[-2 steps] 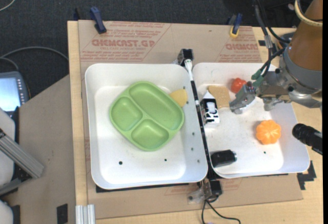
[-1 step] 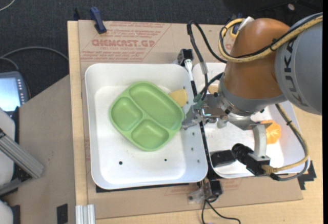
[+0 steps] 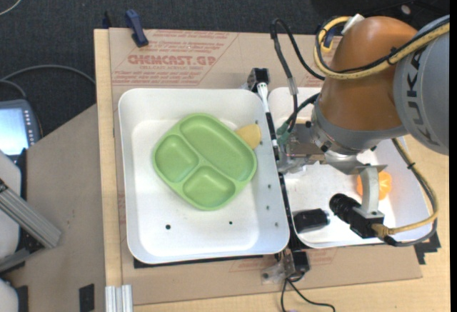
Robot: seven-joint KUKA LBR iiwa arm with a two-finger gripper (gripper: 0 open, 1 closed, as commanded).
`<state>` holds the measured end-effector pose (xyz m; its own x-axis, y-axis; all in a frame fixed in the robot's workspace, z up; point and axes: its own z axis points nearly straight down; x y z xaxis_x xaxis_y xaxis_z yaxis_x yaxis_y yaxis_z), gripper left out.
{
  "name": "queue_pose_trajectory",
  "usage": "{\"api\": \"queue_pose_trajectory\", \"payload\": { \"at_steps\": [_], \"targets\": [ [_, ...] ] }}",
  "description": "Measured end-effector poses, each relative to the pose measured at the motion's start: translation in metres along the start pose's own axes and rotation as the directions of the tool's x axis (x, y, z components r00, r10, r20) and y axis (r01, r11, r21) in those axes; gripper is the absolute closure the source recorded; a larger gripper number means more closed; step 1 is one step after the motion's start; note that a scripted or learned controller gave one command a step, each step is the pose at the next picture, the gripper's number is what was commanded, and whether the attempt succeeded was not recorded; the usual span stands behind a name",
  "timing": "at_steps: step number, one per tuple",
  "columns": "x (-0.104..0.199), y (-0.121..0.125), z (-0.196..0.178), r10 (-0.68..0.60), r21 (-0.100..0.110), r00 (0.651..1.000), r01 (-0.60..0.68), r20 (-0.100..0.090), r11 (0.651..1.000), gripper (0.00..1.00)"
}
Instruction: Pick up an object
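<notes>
My gripper (image 3: 291, 155) hangs low over the left side of the right bin (image 3: 314, 235), close to the wall between the two bins. The arm's orange and grey wrist covers most of it from above. A small black block (image 3: 309, 218) lies on the right bin's floor near its front edge, a little in front of the gripper. At the right of the wrist, an orange object (image 3: 385, 185) shows partly. In the left bin (image 3: 136, 160) a green divided plate (image 3: 204, 160) lies flat, and a pale yellow piece (image 3: 249, 134) peeks out at its right rim.
Both bins sit on a cardboard sheet (image 3: 171, 57) that carries a blue clip (image 3: 136, 26) at the back left. The arm hides the back of the right bin. Bare bin floor lies in front of the green plate.
</notes>
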<state>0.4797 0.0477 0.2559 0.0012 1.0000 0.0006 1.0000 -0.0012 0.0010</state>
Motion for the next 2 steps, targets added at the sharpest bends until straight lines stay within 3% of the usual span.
{"api": "queue_pose_trajectory", "payload": {
  "at_steps": [2],
  "targets": [
    [0.052,0.001,-0.172,-0.006,-0.011,1.000,0.006,-0.003,1.000,1.00]
  ]
}}
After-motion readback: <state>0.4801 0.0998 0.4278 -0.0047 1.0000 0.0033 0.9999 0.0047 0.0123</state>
